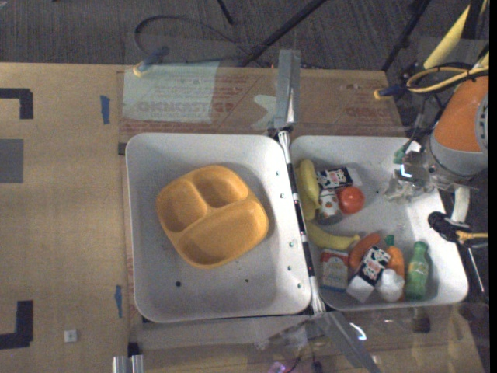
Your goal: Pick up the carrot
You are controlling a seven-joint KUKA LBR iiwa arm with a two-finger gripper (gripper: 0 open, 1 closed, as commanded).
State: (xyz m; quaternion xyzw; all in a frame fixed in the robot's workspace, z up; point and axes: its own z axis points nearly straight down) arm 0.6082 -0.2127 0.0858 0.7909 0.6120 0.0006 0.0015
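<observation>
1. Nearest you, along the right bin's (458, 286) front wall, sit a white carton (362, 286), a red-and-white box (334, 269) and a green bottle (418, 270).
2. Your carrot (365, 247) lies just behind them, an orange shape partly covered by a black-and-white carton (375, 261); a second orange piece (396, 259) shows on that carton's right, and you cannot tell whether it is part of the carrot.
3. Look to the bin's back right corner for the claw (404, 179), under the arm's orange band (462, 127). It is well apart from the carrot, which lies forward and to the left of it.
4. You cannot tell from this view how the claw's jaws stand, and nothing shows between them.
5. Between claw and carrot you see bare white floor; a tomato (351, 200) sits left of the claw.
6. Two bananas (308, 186) (330, 238) lie along the bin's left side.
7. Your left bin (155, 286) holds a yellow divided plate (211, 214).
</observation>
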